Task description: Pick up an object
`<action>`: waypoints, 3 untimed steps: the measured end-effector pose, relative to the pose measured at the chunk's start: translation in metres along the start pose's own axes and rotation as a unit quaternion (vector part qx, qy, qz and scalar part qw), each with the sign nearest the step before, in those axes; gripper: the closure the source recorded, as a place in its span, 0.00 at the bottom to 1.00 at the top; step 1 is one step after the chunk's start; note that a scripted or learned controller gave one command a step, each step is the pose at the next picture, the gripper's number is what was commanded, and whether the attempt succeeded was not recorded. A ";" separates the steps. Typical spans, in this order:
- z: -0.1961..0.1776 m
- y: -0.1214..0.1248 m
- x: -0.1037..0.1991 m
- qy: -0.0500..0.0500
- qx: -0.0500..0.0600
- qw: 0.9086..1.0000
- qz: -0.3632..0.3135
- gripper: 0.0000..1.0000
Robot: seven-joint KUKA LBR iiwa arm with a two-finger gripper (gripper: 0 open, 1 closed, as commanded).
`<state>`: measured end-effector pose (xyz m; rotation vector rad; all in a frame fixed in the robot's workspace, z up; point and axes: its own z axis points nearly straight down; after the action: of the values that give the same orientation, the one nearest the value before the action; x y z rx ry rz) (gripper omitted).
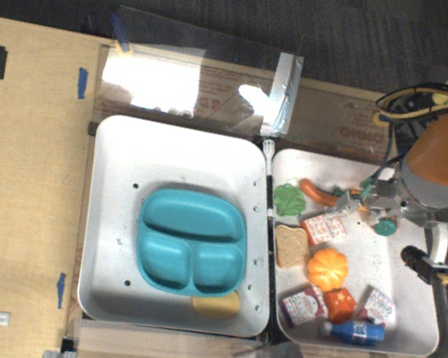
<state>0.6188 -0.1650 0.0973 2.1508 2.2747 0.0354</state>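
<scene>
The right bin holds several small things. Among them are a green leafy piece, an orange carrot-like piece, a slice of toast, a small orange pumpkin, a red piece, a blue bottle lying on its side, a small teal ball and a few printed packets. My gripper hangs over the bin's far right part, just above the teal ball and right of the carrot-like piece. Nothing shows in its grasp.
In the left bin there is a teal divided tray, with a tan block at its near edge. A clear plastic sheet stands behind the bins. The grey arm with its orange band reaches in from the right.
</scene>
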 end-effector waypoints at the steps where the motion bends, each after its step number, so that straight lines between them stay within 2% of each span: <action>1: -0.012 0.002 -0.002 -0.004 -0.003 1.000 0.000 1.00; 2: -0.011 0.002 0.000 -0.001 -0.002 1.000 -0.001 0.00; 3: -0.022 0.003 0.000 -0.003 -0.004 1.000 -0.001 1.00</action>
<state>0.6215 -0.1653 0.1199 2.1407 2.2702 0.0384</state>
